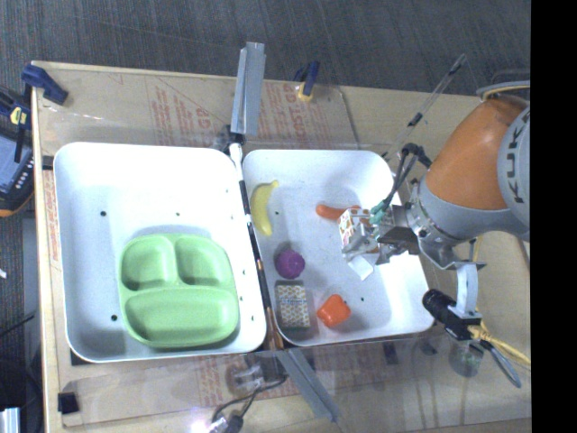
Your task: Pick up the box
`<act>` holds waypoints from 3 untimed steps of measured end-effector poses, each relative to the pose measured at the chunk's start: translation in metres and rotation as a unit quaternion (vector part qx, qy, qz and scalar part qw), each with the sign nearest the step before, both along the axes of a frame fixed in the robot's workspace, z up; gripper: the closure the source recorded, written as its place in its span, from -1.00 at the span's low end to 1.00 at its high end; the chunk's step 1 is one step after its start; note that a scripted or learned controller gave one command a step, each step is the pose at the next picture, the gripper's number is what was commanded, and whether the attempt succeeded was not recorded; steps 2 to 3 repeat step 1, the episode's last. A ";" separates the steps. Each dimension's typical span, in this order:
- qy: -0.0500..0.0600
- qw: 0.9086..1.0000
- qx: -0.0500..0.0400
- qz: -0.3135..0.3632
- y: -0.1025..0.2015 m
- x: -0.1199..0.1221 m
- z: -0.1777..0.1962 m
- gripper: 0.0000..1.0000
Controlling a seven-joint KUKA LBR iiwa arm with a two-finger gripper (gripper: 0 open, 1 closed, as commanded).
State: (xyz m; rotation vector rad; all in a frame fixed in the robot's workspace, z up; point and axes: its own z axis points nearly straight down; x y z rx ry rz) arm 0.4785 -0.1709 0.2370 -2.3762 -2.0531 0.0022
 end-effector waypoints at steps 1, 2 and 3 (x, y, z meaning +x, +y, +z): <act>0.002 0.999 0.000 -0.035 0.088 -0.002 -0.036 1.00; 0.002 0.999 0.000 -0.035 0.088 -0.002 -0.036 1.00; 0.002 0.999 0.000 -0.035 0.088 -0.002 -0.036 1.00</act>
